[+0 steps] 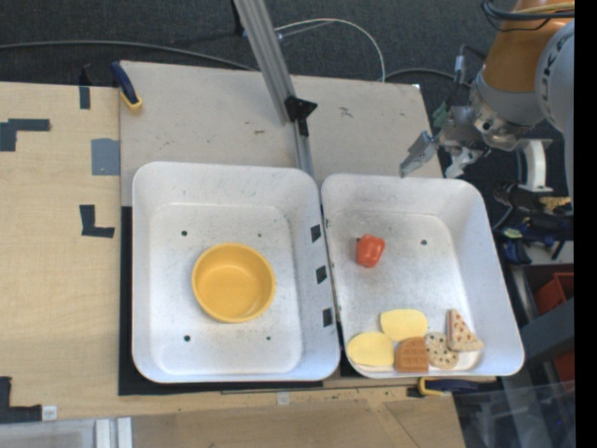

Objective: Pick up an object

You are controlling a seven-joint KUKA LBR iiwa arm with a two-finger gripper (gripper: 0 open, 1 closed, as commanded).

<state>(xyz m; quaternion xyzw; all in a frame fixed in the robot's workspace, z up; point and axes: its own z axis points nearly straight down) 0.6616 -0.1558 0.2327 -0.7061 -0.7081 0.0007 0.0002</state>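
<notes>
The right bin (485,241) holds a small red pepper-shaped toy (370,250) near its middle. Along its front edge lie two flat yellow pieces (403,323) (371,349), a brown waffle square (411,355), a speckled cookie (437,350) and a wedge-shaped slice (460,329). A yellow bowl (233,281) sits upright in the left bin (159,194). My gripper (436,157) hangs over the right bin's far rim, well above and behind the red toy. It is open with nothing between its fingers.
A slanted metal pole (270,54) runs from the top down to the gap between the bins. A blue and yellow clamp (128,87) sits at the board's far left corner. Cables and gear crowd the right side (532,213).
</notes>
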